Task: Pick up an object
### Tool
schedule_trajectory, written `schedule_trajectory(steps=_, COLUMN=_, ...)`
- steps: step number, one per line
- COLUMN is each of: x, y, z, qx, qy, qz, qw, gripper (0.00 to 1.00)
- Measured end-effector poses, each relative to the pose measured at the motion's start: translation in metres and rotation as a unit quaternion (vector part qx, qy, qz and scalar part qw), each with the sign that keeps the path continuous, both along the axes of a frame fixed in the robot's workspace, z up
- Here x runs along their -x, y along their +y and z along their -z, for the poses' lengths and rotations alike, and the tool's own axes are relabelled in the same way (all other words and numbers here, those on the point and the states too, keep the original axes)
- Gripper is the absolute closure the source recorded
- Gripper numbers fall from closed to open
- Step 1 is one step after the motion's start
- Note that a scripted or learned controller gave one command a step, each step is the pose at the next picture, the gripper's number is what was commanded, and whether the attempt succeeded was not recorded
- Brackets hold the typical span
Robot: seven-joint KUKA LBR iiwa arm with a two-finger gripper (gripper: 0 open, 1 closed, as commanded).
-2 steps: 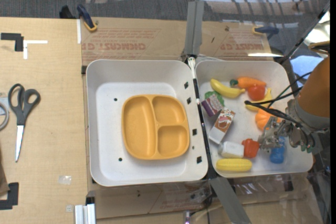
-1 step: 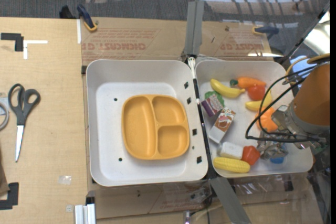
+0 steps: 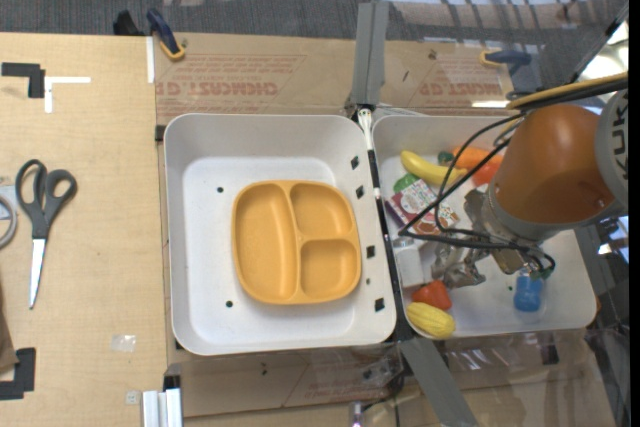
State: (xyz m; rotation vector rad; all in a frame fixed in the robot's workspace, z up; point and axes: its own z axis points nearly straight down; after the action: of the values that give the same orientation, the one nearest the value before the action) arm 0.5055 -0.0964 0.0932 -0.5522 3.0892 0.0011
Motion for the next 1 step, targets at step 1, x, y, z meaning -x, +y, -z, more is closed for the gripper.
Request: schedule_trajectory(steps=1, x=0.0075, y=-0.0621, z=-0.0001, qx=0.0006, qy=-0.001, qz=0.085, qw=0.9963, gripper=1.0)
